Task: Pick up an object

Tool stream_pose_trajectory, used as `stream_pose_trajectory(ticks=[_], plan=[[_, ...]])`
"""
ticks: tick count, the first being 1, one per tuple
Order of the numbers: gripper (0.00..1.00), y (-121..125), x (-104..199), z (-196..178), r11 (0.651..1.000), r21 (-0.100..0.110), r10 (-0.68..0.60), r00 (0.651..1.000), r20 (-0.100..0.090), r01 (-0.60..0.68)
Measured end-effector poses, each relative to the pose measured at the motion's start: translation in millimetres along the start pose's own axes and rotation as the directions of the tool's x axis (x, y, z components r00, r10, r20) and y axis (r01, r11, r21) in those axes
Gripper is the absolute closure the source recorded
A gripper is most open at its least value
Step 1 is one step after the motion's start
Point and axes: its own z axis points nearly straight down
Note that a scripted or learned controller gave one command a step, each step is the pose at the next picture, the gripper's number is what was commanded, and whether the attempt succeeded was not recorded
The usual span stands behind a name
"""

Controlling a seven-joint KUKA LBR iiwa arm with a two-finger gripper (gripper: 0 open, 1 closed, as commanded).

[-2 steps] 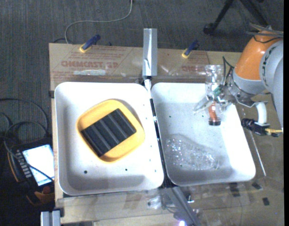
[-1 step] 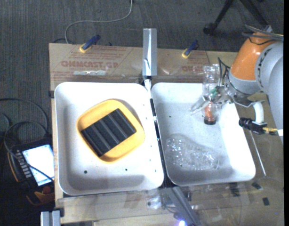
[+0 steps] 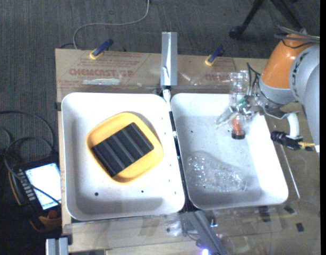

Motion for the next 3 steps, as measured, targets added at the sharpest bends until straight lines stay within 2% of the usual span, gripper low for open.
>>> stream_pose_trajectory(ticks=[1, 2, 3], plan=[[0.00, -0.1, 0.0, 0.1, 1.000, 0.000, 0.000, 1.000, 0.000, 0.000], [0.00, -4.3, -2.4, 9.7, 0.989, -0.007, -0.151, 0.989, 0.005, 0.151], [0.00, -4.3, -2.4, 9.7, 0.988, -0.007, -0.151, 0.989, 0.005, 0.151]])
